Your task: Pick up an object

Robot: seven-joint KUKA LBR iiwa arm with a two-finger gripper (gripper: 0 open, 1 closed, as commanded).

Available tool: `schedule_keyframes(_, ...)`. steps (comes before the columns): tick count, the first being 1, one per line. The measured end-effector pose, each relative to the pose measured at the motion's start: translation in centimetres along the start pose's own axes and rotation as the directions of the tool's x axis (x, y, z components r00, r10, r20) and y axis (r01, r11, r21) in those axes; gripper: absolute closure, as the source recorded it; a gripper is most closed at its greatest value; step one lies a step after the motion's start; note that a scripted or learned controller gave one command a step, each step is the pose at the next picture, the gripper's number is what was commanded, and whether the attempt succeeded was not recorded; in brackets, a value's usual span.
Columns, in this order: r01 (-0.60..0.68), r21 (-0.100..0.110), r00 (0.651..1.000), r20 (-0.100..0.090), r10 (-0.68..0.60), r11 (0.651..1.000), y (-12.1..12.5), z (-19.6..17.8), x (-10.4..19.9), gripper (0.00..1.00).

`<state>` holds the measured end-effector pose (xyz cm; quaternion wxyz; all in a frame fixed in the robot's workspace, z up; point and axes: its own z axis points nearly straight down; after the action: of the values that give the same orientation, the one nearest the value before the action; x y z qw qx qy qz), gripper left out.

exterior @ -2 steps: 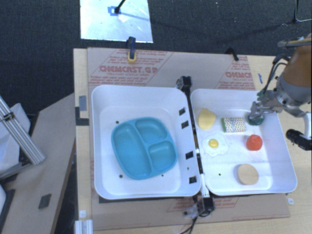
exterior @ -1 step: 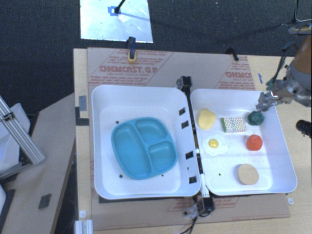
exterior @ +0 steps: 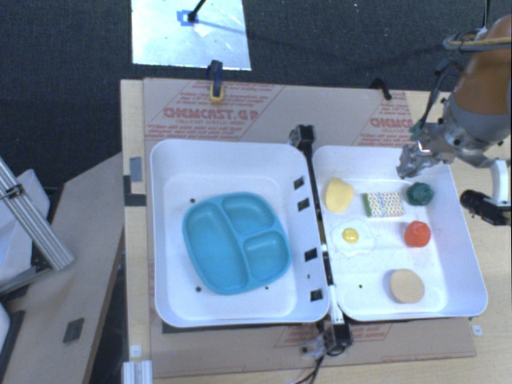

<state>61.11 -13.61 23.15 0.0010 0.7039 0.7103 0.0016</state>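
Your arm comes in from the right, and its gripper [exterior: 412, 162] hangs over the back edge of the right-hand shallow white bin [exterior: 472, 282], just left of the dark green rounded toy [exterior: 419, 193]. Nothing sits in the gripper; whether it is open or closed, you cannot tell from this slant.

Everything you could pick lies in that right bin, spread apart so that each piece probably has room around it for a clean grasp. A pale yellow lumpy toy [exterior: 338, 194] sits near the divider, with a white fried-egg toy with a yellow yolk [exterior: 351, 236] just below it. In the middle lies a small flat speckled rectangle with a green edge [exterior: 384, 205]. Towards the right rest the green piece and, below it, a red-orange round toy [exterior: 417, 234]. A tan round disc [exterior: 406, 286] lies nearest the front.

The left-hand white bin [exterior: 172, 290] holds a light blue plastic divided plate [exterior: 237, 242], its three compartments bare.

The gripper's spot suggests the green toy is the nearest target; you'd need to descend slightly right.
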Motion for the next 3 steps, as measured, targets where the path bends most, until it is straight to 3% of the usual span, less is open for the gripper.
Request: schedule_keyframes(3,0.001,0.002,1.0,-0.002,-0.001,1.0,-0.5,0.4,17.9,1.0)
